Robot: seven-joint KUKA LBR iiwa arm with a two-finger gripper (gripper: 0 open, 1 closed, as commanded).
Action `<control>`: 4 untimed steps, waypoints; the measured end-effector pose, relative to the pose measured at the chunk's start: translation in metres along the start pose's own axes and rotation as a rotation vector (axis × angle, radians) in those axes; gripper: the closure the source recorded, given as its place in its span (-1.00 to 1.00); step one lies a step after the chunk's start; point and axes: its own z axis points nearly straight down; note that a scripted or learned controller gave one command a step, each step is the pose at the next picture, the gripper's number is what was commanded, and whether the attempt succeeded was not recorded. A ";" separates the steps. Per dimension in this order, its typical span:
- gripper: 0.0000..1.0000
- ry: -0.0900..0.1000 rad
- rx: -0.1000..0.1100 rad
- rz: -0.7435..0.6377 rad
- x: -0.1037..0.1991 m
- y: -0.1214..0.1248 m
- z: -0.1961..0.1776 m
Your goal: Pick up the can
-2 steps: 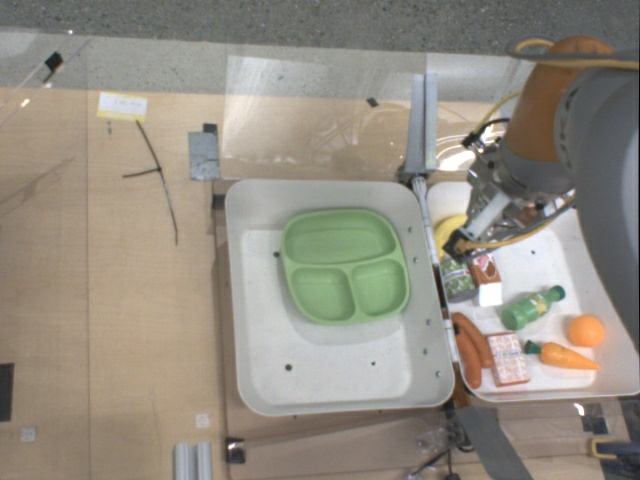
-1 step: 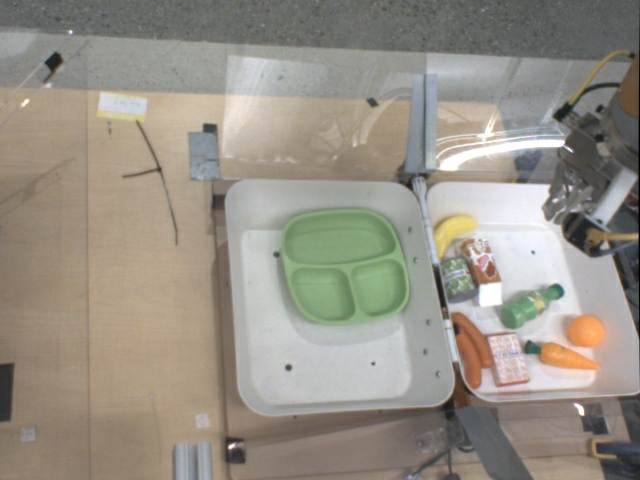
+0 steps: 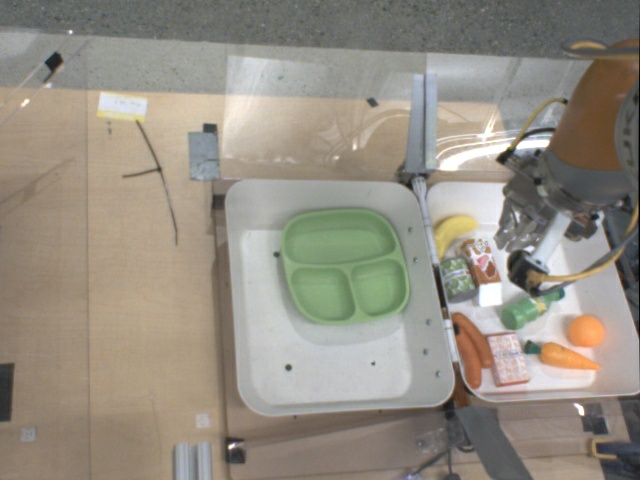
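Observation:
The can, small with a dark green label, lies near the left wall of the right bin. A yellow banana is just behind it, and a red and white carton rests against its right side. My gripper hangs over the back middle of the right bin, to the right of the can and a little behind it. Nothing shows between it and the can, and it is apart from the can.
A green bottle, an orange, a carrot, a pink box and a reddish sausage fill the front of the right bin. The left bin holds a green divided plate.

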 end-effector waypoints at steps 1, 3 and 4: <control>-1.00 0.001 -0.001 0.001 0.000 0.000 -0.001; -1.00 0.000 0.000 -0.084 -0.071 -0.020 0.041; -1.00 0.001 -0.002 0.422 -0.105 -0.021 0.038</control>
